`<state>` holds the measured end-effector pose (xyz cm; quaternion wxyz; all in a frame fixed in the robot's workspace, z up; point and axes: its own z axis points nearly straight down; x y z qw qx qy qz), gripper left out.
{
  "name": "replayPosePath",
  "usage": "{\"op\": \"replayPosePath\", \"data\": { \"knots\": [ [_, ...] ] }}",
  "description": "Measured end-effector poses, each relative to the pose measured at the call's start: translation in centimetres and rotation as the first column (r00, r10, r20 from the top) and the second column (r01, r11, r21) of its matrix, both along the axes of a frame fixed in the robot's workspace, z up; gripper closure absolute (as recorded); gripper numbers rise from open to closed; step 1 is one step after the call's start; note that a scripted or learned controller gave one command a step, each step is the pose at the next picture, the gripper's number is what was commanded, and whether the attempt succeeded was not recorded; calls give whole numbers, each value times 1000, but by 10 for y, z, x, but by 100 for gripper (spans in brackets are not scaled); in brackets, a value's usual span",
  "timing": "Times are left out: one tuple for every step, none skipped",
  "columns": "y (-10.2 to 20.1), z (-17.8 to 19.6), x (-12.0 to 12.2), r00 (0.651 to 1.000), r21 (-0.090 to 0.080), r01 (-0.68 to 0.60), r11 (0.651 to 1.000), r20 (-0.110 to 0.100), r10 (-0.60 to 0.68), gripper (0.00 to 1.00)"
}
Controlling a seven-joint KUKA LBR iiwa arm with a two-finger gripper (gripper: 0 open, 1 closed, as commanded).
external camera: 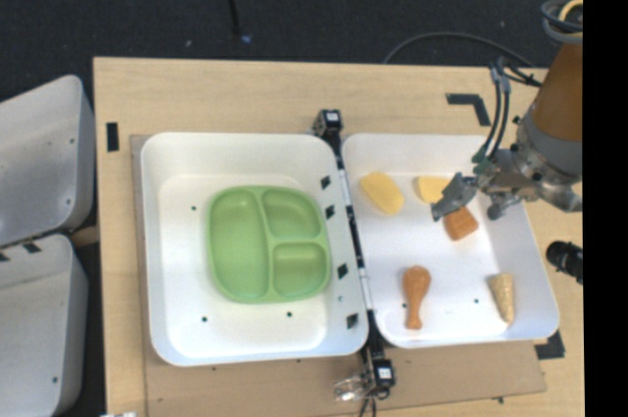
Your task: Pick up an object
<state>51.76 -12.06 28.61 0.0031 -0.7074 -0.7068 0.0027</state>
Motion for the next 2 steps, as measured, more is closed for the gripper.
{"op": "replayPosePath", "data": {
  "knots": [
    [0, 4, 2, 1000, -1, -2, 1000, 9, 2, 0],
    [-4, -54, 9, 1000, -1, 0, 1000, 5, 0, 0]
  ]
}}
